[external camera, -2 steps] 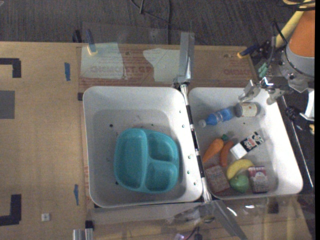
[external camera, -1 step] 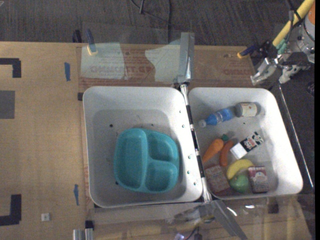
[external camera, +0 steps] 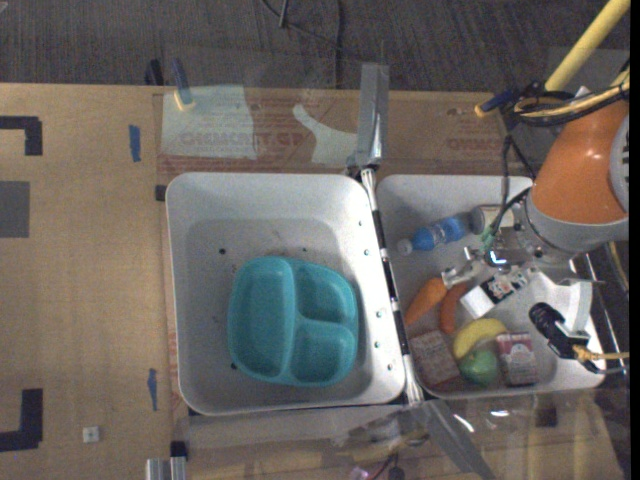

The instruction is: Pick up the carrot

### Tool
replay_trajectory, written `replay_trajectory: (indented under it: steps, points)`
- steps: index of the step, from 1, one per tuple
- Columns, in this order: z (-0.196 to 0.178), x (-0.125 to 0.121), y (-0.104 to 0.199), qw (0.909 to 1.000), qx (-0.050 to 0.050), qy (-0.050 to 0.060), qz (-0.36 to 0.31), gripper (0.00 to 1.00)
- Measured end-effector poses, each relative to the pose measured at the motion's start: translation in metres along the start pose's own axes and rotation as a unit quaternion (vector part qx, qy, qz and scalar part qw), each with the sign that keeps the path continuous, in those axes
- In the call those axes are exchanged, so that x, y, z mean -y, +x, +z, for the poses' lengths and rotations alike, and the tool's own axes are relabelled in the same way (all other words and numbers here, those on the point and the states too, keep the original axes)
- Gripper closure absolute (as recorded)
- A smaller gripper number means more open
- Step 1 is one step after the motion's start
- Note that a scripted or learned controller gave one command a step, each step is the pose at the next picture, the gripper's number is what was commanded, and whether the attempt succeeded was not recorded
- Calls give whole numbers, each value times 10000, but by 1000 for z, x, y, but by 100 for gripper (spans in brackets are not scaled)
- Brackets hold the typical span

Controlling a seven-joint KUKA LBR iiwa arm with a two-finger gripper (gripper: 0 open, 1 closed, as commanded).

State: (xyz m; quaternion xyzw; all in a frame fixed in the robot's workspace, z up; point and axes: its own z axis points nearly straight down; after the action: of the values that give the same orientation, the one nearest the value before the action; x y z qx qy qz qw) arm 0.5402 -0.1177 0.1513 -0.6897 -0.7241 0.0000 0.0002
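Banana (external camera: 478, 334): just below the gripper (external camera: 480, 266).
Carrot (external camera: 425, 301): down-left of gripper, lying free.
Gripper: grip state unclear.

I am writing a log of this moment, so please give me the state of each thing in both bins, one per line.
Carrot: lying in the right bin, by its left wall, not lifted.
Water bottle: on its side, cap on.
Banana: lying unpeeled, against the green fruit.
Teal divided tray: flat in the left bin.
Gripper: low over the right bin, beside the carrot.

One fixed camera — high above, slanted down — takes in both bins (external camera: 372, 218).
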Motion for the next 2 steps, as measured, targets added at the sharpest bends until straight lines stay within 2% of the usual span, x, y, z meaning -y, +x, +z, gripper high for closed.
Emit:
replay_trajectory:
  steps: [1, 2]
  points:
    - [42, 31, 15, 9958, 121, -262, -870, 0]
    - [30, 30, 10, 9960, 160, -304, -831, 100]
